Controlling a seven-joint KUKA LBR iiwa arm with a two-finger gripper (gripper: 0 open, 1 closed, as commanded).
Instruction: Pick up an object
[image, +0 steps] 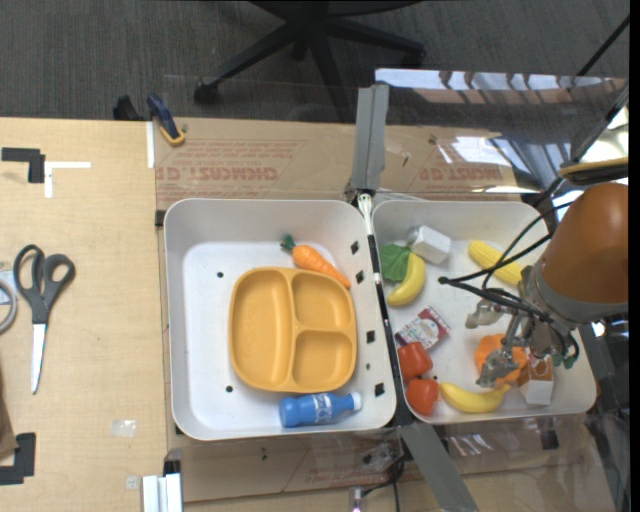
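We see the gripper down in the right bin, near its front right corner, with the grey arm and its orange band rising above and to the right of it. We cannot tell its state from this slant. It sits right over an orange object, which lies partly hidden under it; whether the two touch we cannot tell.

Just in front of the gripper, toward the bin's front wall, lies a banana. To the gripper's left are two red pieces stacked near the divider, and just behind them a small packet. Farther back and left sit a second banana with a green leaf against it, and a white block. Behind the gripper, a yellow corn-like piece lies near the back wall.

Well to the left, in the left bin, we see a yellow divided plate, a carrot at its back edge and a blue bottle at its front edge. Far left on the bench lie scissors.
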